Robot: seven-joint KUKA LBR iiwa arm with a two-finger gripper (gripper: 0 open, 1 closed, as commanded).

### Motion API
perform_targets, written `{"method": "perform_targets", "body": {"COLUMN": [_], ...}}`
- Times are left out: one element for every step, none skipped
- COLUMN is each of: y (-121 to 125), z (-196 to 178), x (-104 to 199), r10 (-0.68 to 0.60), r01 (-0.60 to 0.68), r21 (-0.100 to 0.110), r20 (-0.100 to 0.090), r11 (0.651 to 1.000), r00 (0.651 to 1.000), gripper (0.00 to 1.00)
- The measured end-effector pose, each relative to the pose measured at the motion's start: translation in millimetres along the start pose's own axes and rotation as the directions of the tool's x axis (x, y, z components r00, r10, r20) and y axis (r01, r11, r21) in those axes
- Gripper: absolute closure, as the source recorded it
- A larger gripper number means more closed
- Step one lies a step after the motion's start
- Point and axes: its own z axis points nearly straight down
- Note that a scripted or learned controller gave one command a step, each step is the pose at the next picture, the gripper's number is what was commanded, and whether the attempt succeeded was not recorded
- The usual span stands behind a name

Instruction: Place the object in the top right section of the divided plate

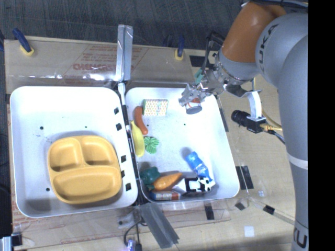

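A yellow divided plate (84, 170) lies in the left bin (31, 114), and its top right section (99, 150) holds nothing. My gripper (192, 101) hangs over the back of the right bin (220, 140), near its far right corner. A small dark, reddish shape shows at its tip, but I cannot make out what it is. The arm's orange band (251, 22) sits above and to the right of the gripper.
The right bin holds a speckled block (155, 107), a red sausage (140, 120), a banana (137, 140), a green leafy piece (151, 145), a blue bottle (197, 163), an orange piece (168, 180) and a black-and-white toy (201, 184). A metal divider (124, 56) stands between the bins.
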Motion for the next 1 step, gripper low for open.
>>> {"method": "perform_targets", "body": {"y": [-31.9], "z": [113.1], "x": [37.3], "r10": [0.504], "r01": [-0.504], "r21": [0.005], "r20": [0.0], "r11": [0.864], "r00": [0.864], "gripper": [1.0]}}
